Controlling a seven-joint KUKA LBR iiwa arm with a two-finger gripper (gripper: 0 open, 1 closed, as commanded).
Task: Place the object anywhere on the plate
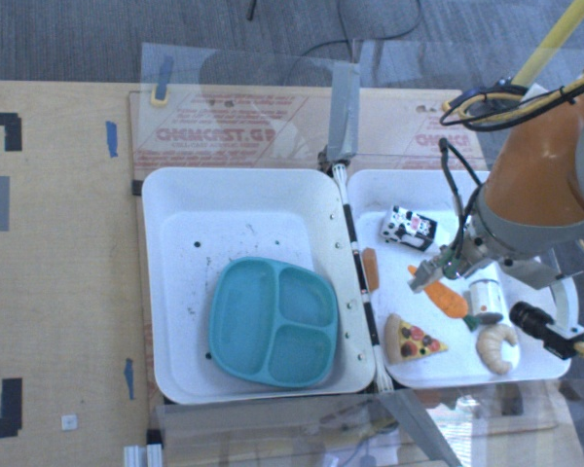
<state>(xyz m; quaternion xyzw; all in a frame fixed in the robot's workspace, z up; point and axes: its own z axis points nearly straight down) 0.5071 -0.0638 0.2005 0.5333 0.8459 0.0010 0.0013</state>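
Note:
A teal plate (273, 321) with three compartments lies in the left bin (175, 212), toward its front. In the right bin (399, 188), my gripper (437, 272) hangs low over the left end of an orange carrot (450, 302). Whether it touches the carrot I cannot tell. A pizza slice (412, 339) lies in front of the gripper. A small sausage (370, 269) lies by the bin's left wall. A black-and-white toy (409, 227) sits behind the gripper.
A white cylinder (485, 298) and a pale croissant (496, 346) lie right of the carrot, under the arm's wrist. The raised divider (355, 270) between the bins separates gripper and plate. Cables (487, 105) loop at the back right.

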